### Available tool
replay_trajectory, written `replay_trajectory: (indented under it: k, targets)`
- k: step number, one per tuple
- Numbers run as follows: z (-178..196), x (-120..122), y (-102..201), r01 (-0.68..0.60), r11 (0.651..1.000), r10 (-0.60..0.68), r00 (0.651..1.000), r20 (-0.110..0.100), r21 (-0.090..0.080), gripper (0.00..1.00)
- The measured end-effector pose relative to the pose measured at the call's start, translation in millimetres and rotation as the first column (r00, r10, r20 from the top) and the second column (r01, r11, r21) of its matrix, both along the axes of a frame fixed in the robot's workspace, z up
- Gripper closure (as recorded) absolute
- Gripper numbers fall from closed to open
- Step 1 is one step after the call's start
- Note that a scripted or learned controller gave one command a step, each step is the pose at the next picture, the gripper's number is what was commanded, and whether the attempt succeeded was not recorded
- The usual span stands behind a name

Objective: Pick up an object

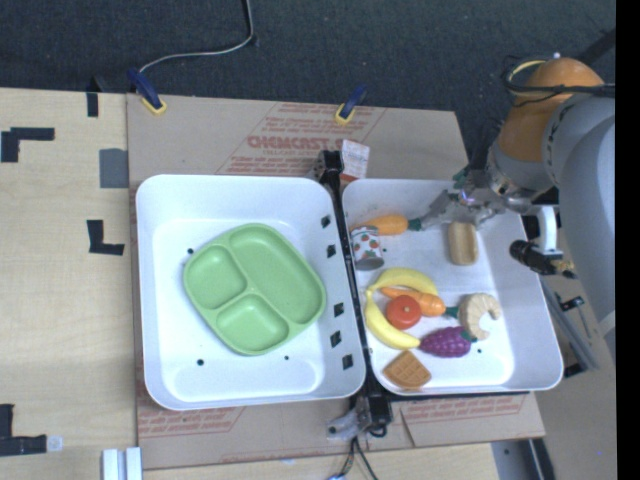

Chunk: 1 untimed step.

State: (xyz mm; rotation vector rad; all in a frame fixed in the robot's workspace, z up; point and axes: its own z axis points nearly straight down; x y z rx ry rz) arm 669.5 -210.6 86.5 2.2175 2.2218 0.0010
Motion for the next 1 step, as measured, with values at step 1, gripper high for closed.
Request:
replay_trajectory:
  k: [1]
  targets:
    - [0.4, -25.8, 15.4, 0.001, 1.000, -0.001, 1.000, 0.002, -0.003, 0.00]
